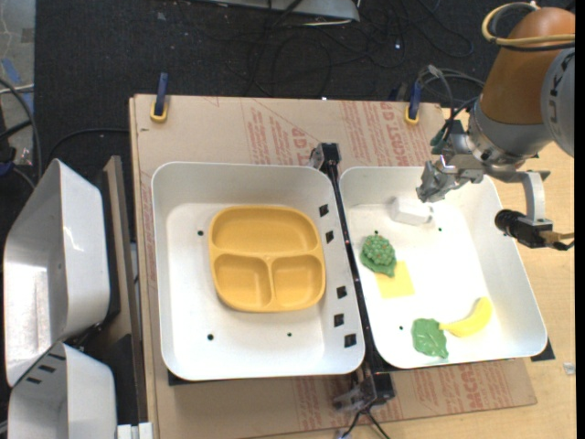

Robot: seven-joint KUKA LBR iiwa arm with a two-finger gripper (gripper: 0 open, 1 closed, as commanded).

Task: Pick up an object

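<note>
white block is seen lying in the right bin near its far edge, just below the gripper; whether its fingers are spread cannot be told. open floor is left around it. green pieces, a yellow square and banana are grouped nearer. a yellow tray is held by the left bin.

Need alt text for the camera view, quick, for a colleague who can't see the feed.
The gripper hovers over the right bin beside a white block; that bin also holds two green pieces, a yellow square and a banana. The left bin holds a yellow divided tray.
</note>
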